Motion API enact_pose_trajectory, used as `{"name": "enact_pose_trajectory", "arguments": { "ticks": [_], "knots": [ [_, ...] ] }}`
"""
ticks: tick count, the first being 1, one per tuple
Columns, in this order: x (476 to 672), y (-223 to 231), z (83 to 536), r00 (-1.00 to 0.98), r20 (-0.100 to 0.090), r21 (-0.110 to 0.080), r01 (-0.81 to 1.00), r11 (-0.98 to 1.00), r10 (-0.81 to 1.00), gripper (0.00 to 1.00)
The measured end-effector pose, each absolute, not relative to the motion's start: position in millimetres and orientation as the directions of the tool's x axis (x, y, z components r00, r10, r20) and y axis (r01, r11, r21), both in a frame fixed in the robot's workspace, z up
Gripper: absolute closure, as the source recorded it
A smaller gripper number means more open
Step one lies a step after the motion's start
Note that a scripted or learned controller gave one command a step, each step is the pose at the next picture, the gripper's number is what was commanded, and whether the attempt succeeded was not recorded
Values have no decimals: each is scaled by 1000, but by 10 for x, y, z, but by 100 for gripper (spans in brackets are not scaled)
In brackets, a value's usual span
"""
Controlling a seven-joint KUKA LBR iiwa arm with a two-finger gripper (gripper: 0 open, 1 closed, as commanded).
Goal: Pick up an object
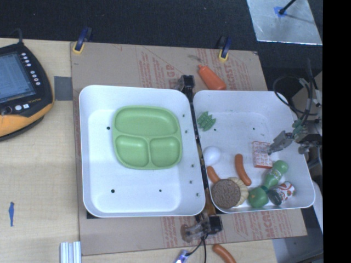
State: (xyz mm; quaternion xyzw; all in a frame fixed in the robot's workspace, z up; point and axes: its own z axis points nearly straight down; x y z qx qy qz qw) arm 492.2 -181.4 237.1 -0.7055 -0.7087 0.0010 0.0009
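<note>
Nearest the lens, my gripper [282, 140] hangs over the right bin [236, 100], fingers narrowly parted and holding nothing. Just beside it lies the red-and-white packet [261, 153], my likeliest pick, flat and apart from the rest. Beyond the packet, the sausage [242, 169], green bottle [276, 172] and round brown disc [226, 192] crowd the bin's near wall; its far half offers room.

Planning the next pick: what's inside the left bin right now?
In the left bin lies one thing, a green divided plate with three compartments, flat toward the far side. Nothing sits on the plate. Whatever may lie beneath it is covered and cannot be seen.
</note>
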Motion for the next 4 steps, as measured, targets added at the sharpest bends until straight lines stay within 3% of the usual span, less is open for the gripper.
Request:
{"name": "enact_pose_trajectory", "arguments": {
  "ticks": [1,2,3,4],
  "knots": [
    [5317,-1408,1781,-7,0,-5,1000,7,1000,0],
    [5197,-1292,908,-6,0,-6,1000,6,1000,0],
    [5201,-1306,1013,-10,-3,-6,1000,10,1000,100],
    [5437,-542,1923,-6,1,-1,1000,6,1000,100]
  ]
}}
